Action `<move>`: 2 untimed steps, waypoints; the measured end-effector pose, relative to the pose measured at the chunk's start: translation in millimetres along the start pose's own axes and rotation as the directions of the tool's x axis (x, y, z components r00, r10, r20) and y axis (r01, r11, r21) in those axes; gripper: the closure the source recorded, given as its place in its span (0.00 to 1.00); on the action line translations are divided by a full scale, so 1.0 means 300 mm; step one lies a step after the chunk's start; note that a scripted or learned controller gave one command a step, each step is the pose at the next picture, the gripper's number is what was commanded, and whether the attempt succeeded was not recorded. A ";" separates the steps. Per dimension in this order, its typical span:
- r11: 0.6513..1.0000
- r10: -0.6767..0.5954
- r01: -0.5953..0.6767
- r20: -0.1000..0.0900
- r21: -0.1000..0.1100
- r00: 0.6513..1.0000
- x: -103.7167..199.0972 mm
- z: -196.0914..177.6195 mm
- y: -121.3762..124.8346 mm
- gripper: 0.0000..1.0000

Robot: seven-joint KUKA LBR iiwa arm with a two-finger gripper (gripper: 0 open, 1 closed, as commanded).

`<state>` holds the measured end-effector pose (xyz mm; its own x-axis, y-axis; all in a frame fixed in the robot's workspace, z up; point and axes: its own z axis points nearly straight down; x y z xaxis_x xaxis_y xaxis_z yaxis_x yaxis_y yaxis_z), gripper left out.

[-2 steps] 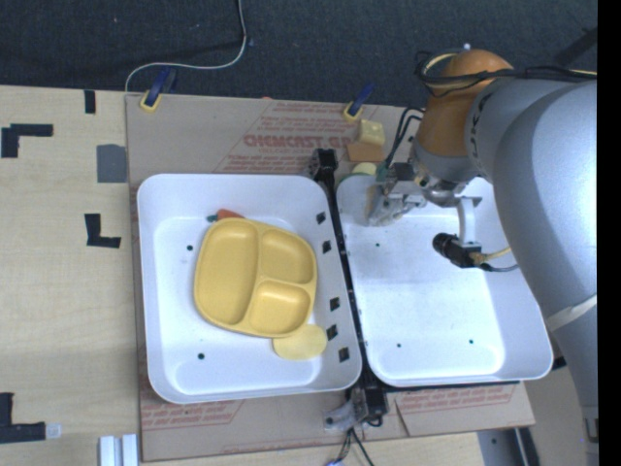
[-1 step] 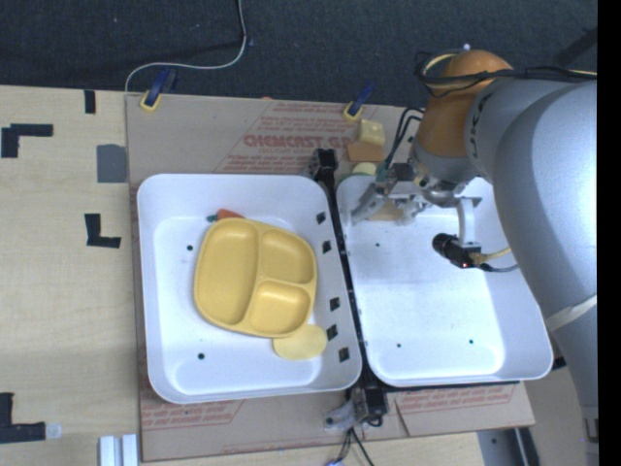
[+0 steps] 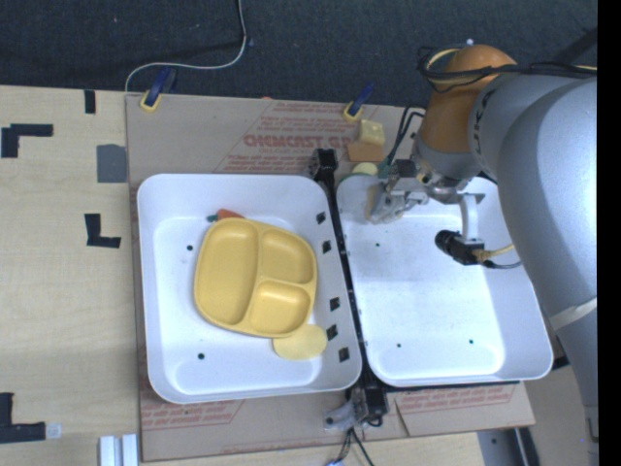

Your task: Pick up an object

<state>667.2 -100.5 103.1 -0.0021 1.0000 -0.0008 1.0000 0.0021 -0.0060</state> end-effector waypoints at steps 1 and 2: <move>1.000 0.000 0.000 0.000 0.001 1.000 0.000 0.002 -0.001 0.00; 1.000 0.003 -0.003 0.001 -0.004 1.000 -0.099 0.066 0.002 0.00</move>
<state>667.7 -130.1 83.3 0.0008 1.0000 -0.0014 1.0000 -0.0008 -0.0018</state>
